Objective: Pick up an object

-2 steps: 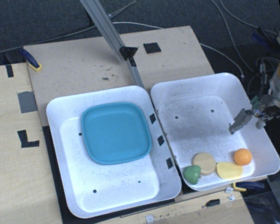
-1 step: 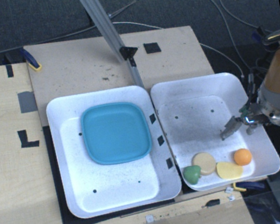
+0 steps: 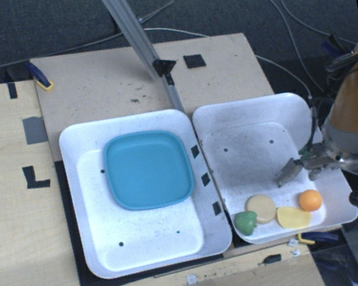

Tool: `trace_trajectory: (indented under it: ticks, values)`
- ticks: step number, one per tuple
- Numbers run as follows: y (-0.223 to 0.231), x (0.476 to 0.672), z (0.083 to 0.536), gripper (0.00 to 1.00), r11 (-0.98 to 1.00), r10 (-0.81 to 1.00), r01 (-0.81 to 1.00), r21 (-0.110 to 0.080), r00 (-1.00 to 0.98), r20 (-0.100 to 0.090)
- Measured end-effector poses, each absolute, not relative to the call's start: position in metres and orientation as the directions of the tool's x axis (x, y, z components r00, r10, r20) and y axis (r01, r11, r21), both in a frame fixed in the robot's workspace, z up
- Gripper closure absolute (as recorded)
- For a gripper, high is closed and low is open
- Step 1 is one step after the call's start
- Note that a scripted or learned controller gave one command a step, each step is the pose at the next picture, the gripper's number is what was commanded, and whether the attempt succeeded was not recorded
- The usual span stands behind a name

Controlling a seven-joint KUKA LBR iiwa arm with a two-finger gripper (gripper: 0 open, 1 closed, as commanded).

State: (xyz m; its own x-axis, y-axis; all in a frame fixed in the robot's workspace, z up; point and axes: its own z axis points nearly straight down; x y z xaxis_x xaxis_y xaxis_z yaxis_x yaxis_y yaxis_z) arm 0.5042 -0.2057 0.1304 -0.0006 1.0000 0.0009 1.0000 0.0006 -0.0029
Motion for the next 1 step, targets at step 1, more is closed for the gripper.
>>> trace_trajectory:
  ticks: [1]
  values:
    - [-0.2055, 0.5046, 0.1412, 1.00, 0.001, 1.000, 1.000, -0.002, -0.001, 0.001]
